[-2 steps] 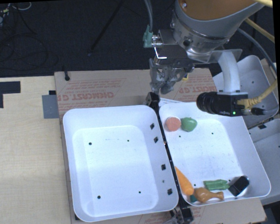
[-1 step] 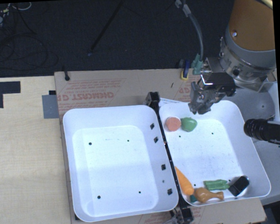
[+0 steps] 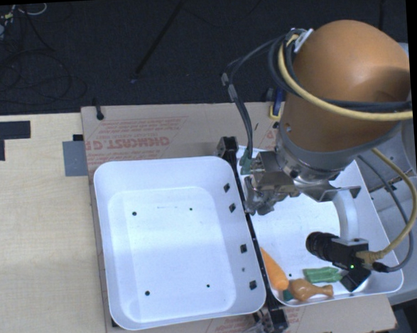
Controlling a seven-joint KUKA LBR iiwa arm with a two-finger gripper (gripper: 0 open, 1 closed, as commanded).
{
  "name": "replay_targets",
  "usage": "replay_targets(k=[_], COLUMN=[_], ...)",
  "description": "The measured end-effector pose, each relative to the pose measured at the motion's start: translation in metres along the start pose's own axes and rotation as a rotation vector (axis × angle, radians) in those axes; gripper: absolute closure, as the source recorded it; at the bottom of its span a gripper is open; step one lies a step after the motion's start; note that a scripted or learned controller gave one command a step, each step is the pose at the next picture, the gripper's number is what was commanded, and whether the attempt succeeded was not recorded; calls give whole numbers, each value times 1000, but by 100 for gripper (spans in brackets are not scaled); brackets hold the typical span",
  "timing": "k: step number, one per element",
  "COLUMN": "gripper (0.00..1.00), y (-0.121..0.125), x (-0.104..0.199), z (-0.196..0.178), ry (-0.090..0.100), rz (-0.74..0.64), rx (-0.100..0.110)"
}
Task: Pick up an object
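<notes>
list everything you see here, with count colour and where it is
shallow white plastic bin: 2, white, side by side on the bench; the second bin on the right
orange carrot-shaped toy: 1, orange, right bin, near its left wall
green flat toy: 1, green, right bin, near front
tan drumstick-shaped toy: 1, tan-orange, right bin, front edge
brown cardboard sheet: 1, brown, under the bins
grey arm with orange band: 1, over right bin
hand: 1, dark metal, over right bin's left side

carrot (image 3: 274, 268), drumstick (image 3: 310, 289) and pod (image 3: 323, 274) in right bin (image 3: 387, 282), near corner.
</notes>
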State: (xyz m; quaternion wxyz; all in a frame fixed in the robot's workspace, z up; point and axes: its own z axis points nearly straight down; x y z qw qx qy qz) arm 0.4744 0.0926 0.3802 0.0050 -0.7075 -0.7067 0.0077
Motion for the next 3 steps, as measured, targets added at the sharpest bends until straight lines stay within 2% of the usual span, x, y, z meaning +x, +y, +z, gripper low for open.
replay_targets(k=[1,2,3], gripper=[100,0,0], y=[1,1,3], x=[68,64,39], z=[4,3,84], ry=[4,2,-1], rz=[-8,1,2], rx=[-12,-13,-4])
